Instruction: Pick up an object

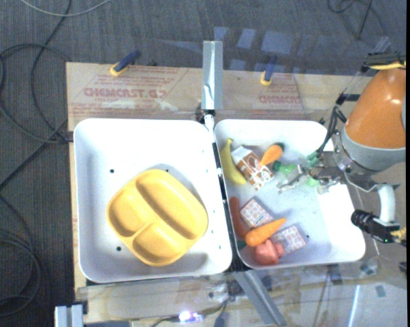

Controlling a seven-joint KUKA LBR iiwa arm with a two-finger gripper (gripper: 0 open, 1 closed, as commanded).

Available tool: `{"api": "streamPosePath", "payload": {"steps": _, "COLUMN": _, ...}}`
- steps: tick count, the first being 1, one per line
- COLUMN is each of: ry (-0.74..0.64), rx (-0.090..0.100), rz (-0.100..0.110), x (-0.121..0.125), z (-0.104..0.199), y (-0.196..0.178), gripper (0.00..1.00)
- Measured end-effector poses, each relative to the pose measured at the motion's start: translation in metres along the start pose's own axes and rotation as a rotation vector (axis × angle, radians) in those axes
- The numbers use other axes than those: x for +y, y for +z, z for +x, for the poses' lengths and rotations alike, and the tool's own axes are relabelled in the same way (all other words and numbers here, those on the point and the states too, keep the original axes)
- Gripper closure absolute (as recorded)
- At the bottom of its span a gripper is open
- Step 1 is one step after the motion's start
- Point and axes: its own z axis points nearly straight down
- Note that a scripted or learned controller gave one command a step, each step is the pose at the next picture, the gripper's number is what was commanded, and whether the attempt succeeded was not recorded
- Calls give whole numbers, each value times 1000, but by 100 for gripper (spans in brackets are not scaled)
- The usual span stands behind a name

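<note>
Overhead view of two shallow white bins side by side on a board-covered bench. Left bin (pixel 89 182): a yellow divided plate (pixel 157 215) with three compartments lies near the centre. Right bin (pixel 341 247): toy food is clustered in its left half, comprising a yellow banana (pixel 229 163) along the left wall, a small printed carton (pixel 254 169) touching it, a short orange carrot (pixel 272 154) above the carton, two checkered packets (pixel 255 214) and (pixel 290 238), a long carrot (pixel 265 231) between them, and a red item (pixel 266 252) at the bottom. The gripper (pixel 293 178) hovers in the bin's upper middle, just right of the carton; its fingers are spread apart and grasp nothing. The grey-and-orange arm (pixel 376 121) enters from the right.
</note>
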Motion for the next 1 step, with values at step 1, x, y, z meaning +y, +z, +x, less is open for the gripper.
{"api": "streamPosePath", "payload": {"steps": 1, "ry": 9, "rx": 1, "rz": 0, "x": 76, "z": -13, "y": 55, "gripper": 0}}
